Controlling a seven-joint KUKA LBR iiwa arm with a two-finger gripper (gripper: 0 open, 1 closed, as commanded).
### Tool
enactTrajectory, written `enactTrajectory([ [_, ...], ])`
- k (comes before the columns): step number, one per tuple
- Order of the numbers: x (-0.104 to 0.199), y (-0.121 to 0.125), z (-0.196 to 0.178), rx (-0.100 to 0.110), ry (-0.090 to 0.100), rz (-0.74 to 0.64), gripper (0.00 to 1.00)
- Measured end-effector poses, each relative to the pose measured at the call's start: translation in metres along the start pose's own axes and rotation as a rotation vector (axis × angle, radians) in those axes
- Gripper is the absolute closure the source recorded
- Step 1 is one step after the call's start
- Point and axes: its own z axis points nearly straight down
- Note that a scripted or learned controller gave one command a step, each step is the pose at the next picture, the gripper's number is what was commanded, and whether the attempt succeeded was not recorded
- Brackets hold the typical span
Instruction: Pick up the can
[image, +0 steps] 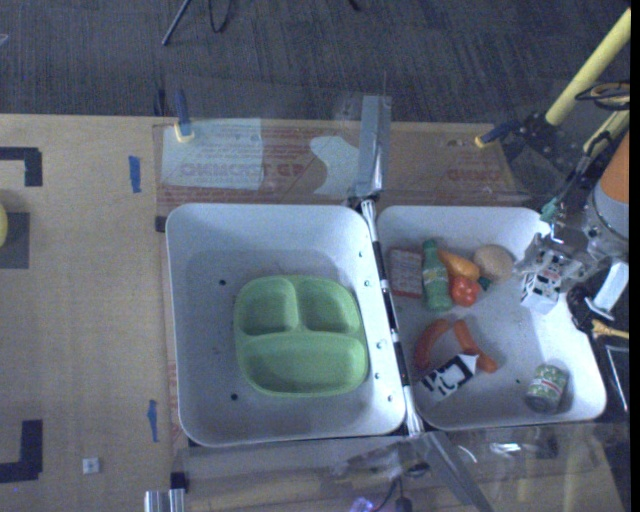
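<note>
One claw (541, 280) hangs over the right edge of the right bin (500, 405), and whether it is spread or closed I cannot tell, since it is small and blurred against the white wall. One can (547, 387), green-labelled, stands alone near that bin's front right corner, well apart from the claw. Toward the bin's back and middle lie a tan roundish piece (493, 261), a red one (464, 291), an orange one (458, 264), a green bottle (434, 277), a flat reddish packet (405, 272), two red-orange sausage shapes (432, 342) and a black-and-white carton (448, 375), several overlapping and hard to make out, while the left bin (200, 300) holds one green divided tray (298, 335).
</note>
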Motion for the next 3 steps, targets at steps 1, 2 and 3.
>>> enactTrajectory([
  [1, 0.001, 0.001, -0.010, -0.001, -0.002, -0.003, 1.00],
  [2, 0.002, 0.001, -0.020, -0.003, -0.003, -0.006, 1.00],
  [3, 0.052, 0.057, -0.058, 0.001, 0.000, 0.250, 1.00],
])
